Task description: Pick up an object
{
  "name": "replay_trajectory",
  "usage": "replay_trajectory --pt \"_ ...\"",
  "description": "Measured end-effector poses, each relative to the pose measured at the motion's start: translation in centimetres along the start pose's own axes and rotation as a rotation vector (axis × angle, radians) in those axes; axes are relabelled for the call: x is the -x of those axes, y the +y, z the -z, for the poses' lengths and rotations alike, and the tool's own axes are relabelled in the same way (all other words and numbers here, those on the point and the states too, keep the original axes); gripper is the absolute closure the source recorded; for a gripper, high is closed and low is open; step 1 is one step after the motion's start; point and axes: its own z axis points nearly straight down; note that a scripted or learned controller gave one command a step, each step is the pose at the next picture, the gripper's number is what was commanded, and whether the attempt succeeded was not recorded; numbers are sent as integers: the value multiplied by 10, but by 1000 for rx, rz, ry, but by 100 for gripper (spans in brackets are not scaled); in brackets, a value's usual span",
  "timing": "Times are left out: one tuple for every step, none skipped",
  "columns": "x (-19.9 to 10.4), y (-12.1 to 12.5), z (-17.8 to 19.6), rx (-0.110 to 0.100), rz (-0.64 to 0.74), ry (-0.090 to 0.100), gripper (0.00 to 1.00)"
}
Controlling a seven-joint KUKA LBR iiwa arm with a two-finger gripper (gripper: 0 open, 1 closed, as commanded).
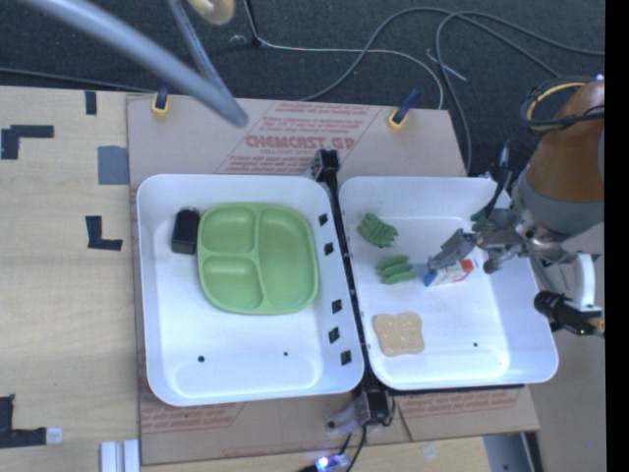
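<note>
The end effector (454,256) is hovering over a small carton (450,274) in the right bin (521,362); finger state unclear. Misalignment could be nudging the carton away.

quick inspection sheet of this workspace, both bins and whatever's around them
surface: two white bins side by side, left bin and right bin, on cardboard over a wooden bench
job's things: right bin holds two green pieces, a tan cracker-like piece, a small red, white and blue item
clutter: left bin holds a green divided plate and a black block
grippers: gripper low in right bin, at the small item
cables: dark cables behind bins
surroundings: black tape marks on bench
</note>
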Motion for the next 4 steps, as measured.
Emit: replay_trajectory --pt "0 3 6 12 3 -2 0" --pt "-6 6 -57 6 3 -2 0" --pt "-4 12 -104 7 3 -3 0" --pt "-4 13 -121 13 3 -5 0"
